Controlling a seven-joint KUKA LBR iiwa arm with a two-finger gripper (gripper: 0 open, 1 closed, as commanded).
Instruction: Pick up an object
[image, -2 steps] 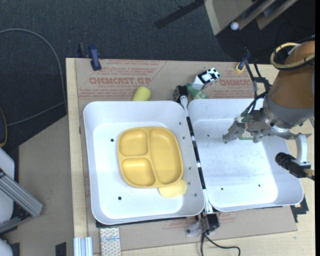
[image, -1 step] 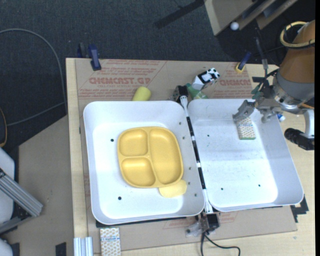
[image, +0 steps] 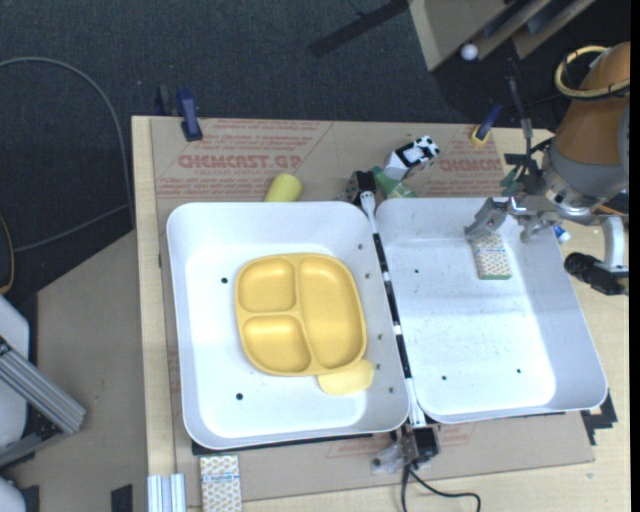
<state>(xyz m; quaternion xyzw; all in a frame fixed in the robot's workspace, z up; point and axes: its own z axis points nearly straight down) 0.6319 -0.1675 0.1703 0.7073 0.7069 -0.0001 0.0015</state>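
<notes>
The grey two-finger gripper (image: 489, 226) hovers over the right white bin's (image: 560, 390) far side, fingers spread, nothing between them. The small speckled rectangular sponge pad (image: 492, 261) lies just beneath. Recommended: descend vertically, straddle the pad's narrow sides, then close.

Bench (image: 150, 300) surfaced in printed cardboard; two shallow white bins side by side, the left bin (image: 200, 380) and the right bin (image: 560, 370), touching along their inner edges; blue clamp (image: 187, 113) at the bench's far left corner; a second blue clamp (image: 486, 125) at the far edge; dark carpet (image: 80, 150) beyond; grey cable (image: 108, 85) lying looped on it.
</notes>
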